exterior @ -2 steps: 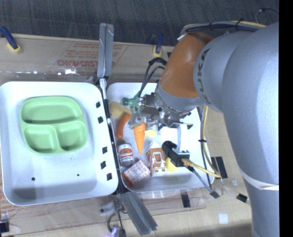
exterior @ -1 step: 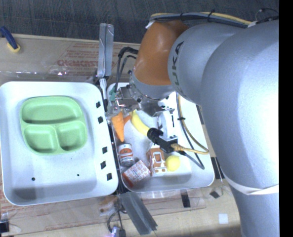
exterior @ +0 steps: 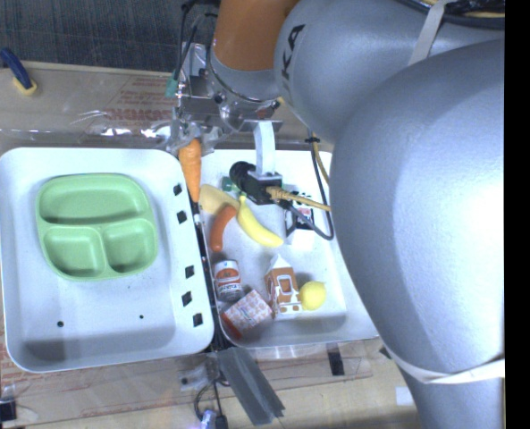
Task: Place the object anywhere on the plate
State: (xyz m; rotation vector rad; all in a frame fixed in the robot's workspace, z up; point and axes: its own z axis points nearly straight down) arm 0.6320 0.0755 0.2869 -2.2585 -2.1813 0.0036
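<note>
Camera view: the gripper (exterior: 189, 137) pinches the top of a carrot (exterior: 190, 170), which hangs upright just right of the green plate (exterior: 96, 224). A banana (exterior: 257, 226) lies further right of that plate.

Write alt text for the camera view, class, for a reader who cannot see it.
A grey robot arm's gripper hangs over the divide between two white bins, a carrot just below it. The left bin holds a green plate; the right bin holds a banana and other toy groceries.
</note>
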